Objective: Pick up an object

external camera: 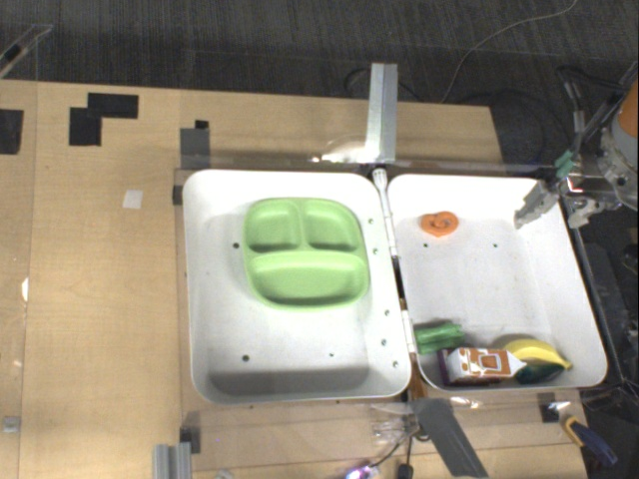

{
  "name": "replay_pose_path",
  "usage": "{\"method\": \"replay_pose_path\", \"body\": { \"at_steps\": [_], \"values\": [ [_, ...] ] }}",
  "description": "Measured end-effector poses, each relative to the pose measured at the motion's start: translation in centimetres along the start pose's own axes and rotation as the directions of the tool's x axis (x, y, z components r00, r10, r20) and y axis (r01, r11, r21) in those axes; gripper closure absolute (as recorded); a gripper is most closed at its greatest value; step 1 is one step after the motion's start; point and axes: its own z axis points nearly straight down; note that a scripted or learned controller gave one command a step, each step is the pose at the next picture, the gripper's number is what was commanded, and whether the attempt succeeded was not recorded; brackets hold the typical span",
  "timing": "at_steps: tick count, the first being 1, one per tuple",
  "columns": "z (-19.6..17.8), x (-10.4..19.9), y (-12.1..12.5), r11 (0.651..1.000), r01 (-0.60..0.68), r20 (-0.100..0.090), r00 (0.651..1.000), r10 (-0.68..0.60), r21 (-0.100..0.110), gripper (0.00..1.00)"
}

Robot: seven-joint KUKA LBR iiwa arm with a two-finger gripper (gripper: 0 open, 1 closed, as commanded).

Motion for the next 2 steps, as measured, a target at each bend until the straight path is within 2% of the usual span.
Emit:
{"method": "replay_pose_path", "body": {
  "at_steps": [1, 2],
  "values": [
    [10.8, 5.9, 3.1, 0.991, 0.130, -0.001, 0.991, -0.130, 0.000, 0.00],
    [18.5, 8.0, 9.2, 0.996, 0.087, 0.001, 0.996, -0.087, -0.008, 0.00]
  ]
}}
